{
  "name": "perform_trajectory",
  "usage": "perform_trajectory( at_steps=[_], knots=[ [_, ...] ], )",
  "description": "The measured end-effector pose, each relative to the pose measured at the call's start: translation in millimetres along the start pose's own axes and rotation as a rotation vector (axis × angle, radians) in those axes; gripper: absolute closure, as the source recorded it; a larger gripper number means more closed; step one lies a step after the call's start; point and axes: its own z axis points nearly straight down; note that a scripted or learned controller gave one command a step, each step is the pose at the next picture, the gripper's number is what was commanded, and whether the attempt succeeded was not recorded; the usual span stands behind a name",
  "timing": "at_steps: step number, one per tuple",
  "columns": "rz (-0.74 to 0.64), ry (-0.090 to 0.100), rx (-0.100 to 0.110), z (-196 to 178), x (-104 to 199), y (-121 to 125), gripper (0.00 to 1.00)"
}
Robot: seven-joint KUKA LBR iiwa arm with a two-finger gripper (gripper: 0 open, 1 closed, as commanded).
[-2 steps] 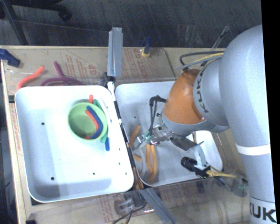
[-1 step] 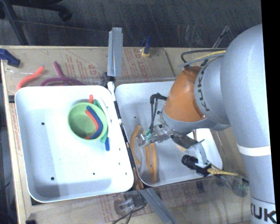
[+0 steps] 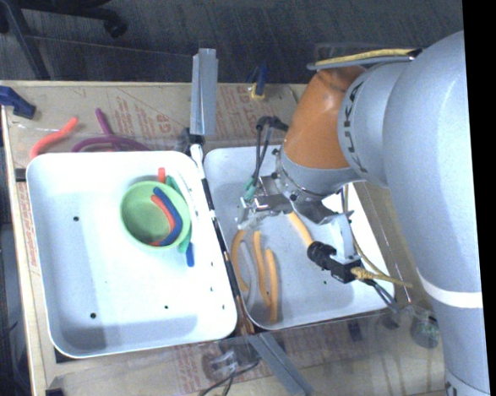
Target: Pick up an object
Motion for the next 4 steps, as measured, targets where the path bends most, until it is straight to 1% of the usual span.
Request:
perform_trajectory(
  at_steps=[1, 2, 3, 4],
  knots=[
    [0.000, 0.001, 0.000, 0.1, 0.1, -0.1, 0.00],
    [-0.022, 0.000, 0.002, 94.3, -49.3, 5.0, 0.00],
    [-0.026, 0.003, 0.004, 84.5, -48.2, 5.3, 1.00],
    [-0.040, 0.001, 0.000, -0.2, 18.8, 47.5, 1.00]
  ],
)
